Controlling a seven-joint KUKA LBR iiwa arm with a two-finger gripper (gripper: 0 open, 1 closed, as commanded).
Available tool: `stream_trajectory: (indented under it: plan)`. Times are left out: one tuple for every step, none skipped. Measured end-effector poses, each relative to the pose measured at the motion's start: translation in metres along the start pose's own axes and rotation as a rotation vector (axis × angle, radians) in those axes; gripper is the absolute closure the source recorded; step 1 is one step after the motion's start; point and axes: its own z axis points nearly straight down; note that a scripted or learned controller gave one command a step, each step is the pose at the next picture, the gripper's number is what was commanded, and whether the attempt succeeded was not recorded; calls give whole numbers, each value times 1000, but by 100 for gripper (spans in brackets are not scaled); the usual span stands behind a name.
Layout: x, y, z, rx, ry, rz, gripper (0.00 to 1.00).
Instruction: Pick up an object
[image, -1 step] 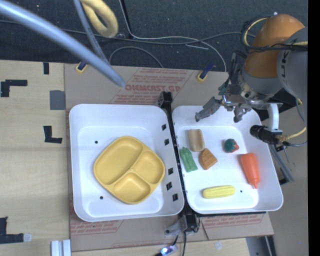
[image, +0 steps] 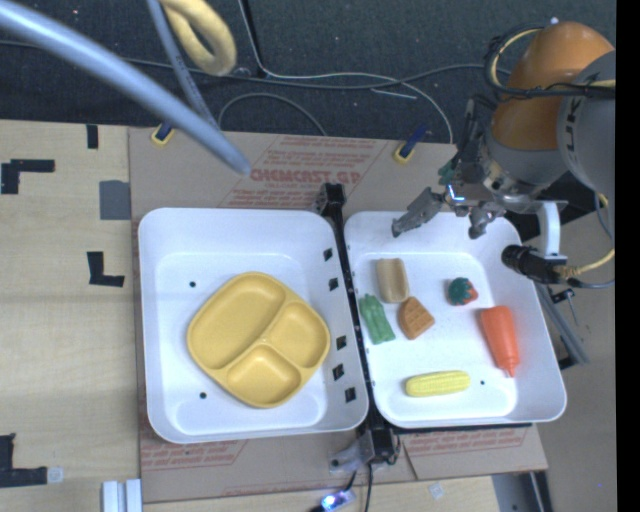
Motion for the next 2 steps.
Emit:
stream_trajectory:
  plan:
    - [-3,-2,64,5,-1,1,0]
    - [-12,1,118,4,-1,1,0]
